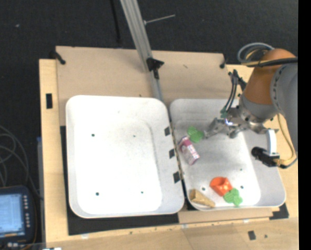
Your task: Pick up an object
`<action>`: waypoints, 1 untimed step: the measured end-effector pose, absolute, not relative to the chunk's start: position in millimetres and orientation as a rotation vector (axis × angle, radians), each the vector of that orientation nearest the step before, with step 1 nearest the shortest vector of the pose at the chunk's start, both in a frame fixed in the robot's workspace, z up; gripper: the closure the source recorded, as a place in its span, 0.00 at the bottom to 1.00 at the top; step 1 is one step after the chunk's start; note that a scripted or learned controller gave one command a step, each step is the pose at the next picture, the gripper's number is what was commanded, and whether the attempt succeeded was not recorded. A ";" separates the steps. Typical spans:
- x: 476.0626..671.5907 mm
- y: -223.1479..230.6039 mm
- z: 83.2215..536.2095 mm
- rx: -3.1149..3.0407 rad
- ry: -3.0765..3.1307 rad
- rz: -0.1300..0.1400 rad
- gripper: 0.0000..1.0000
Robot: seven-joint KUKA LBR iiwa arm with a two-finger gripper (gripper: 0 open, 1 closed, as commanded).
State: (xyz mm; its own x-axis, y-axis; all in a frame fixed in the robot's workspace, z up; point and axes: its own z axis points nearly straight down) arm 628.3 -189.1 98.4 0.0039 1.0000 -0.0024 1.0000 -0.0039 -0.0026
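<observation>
**Arm hovering over the right bin, objects lying loose below**

The grey arm with its orange band [262,85] is reaching in from the right and hanging over the far part of the right bin [259,191]. The gripper [224,126] is sitting over the bin's far middle, just right of a small green object [195,135]. Its metal fingers are pointing toward the left, but the slant and the blur are making it impossible to tell how far apart they are standing; nothing is showing between them.

Five loose things are lying in the right bin. The small green object is resting near the bin's left wall, toward the far side. Just nearer than it, a pink and white packet [189,150] is lying tilted, close beside the divide between the bins. At the near edge, a tan wedge-shaped piece [201,197] is lying in the near left corner. To its right, an orange-red object [220,185] is sitting, and a second green piece [232,197] is touching or almost touching its near right side. All of them are lying apart from the gripper.

The left bin [119,155] is sitting beside the right one, their edges meeting. A slanted metal pole [137,30] is rising from the far side of the bench [103,69]. A tablet-like screen [7,212] is glowing at the near left, off the bench.
</observation>
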 end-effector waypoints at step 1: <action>629.7 -190.3 112.9 -2.231 -2.219 0.000 1.00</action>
State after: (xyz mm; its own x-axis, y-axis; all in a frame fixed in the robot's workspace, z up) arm 629.7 -190.3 112.9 0.0056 1.0000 -0.0037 1.0000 -0.0056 0.0039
